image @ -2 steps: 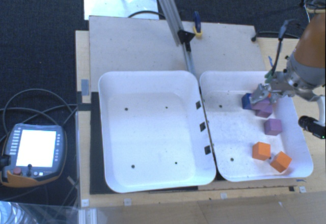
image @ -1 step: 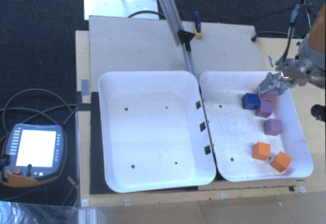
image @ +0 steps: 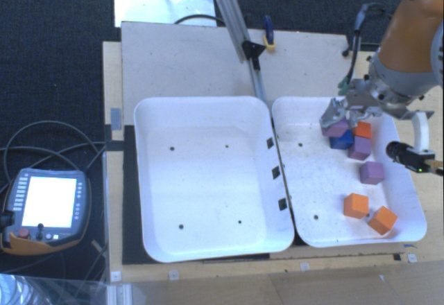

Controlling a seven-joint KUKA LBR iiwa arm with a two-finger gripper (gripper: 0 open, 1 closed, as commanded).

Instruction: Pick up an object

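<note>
Your arm (image: 416,26), grey with an orange band above the wrist, reached in from the right of the view and ended over the far part of the right bin (image: 305,227). Its gripper (image: 338,115) sat low over a tight cluster of blocks there; you could not tell from this view how far the fingers stood apart, nor whether anything lay between them, since the metal head hid the tips. Directly under the gripper lay a purple block (image: 338,129), touching a blue block (image: 340,142) just nearer the camera. An orange block (image: 363,130) sat beside them to the right, against a second purple block (image: 359,148). The blocks were small cubes with a matte, foam-like look, so none had a clear long axis; the ones in the cluster sat turned at slightly different angles. Apart from the cluster, a third purple cube (image: 372,172) lay alone toward the bin's right side, and two orange cubes (image: 356,205) (image: 382,220) lay near each other close to the near right corner. Both bins were shallow, smooth white plastic trays with rounded corners, standing side by side on the pale worktop (image: 180,54). The left bin (image: 149,158) had small dark marks on its floor.
</note>
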